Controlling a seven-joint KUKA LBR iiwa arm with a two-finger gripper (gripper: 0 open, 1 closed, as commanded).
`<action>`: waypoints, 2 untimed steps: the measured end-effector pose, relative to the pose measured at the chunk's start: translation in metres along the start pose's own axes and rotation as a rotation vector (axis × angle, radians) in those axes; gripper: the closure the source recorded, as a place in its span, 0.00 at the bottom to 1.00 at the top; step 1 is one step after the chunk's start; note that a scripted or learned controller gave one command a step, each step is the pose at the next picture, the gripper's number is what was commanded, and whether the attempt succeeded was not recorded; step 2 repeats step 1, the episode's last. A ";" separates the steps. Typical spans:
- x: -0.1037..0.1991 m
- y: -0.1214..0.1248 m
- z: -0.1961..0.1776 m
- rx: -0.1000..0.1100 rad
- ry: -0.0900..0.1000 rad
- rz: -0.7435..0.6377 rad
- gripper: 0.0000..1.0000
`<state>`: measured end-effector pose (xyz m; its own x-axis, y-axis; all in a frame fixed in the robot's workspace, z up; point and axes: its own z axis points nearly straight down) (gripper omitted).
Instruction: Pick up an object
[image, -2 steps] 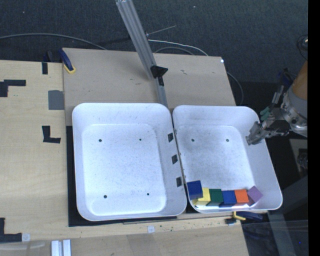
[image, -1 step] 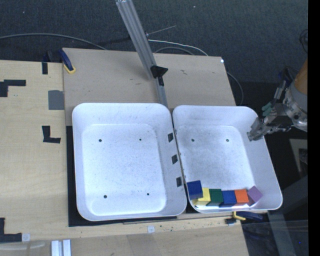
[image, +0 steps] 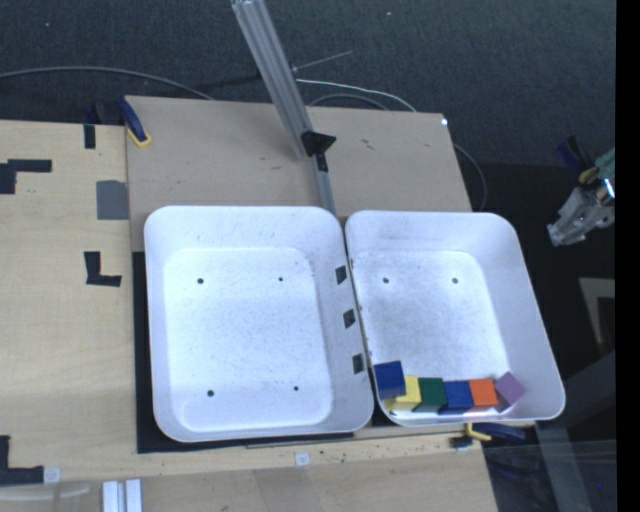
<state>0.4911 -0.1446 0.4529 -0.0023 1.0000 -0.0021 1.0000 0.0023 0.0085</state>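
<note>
Along the near wall of the right bin (image: 500, 235) sit coloured blocks (image: 440, 391) in a row, while the gripper (image: 580, 220) hangs outside it.

You've got a light wood bench (image: 250, 150) on dark carpet (image: 450, 50), cables (image: 380, 95) trailing at 12 o'clock.

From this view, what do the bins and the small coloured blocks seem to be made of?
The right bin and the left bin look like moulded white plastic, matte: rounded rims, dark speckled wear. The coloured blocks look like painted wood or plastic, with flat plain faces; the view is too coarse to tell which.
</note>
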 end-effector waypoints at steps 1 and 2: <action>0.030 -0.008 -0.089 -0.001 0.000 -0.001 1.00; 0.030 -0.008 -0.089 -0.001 0.000 -0.001 1.00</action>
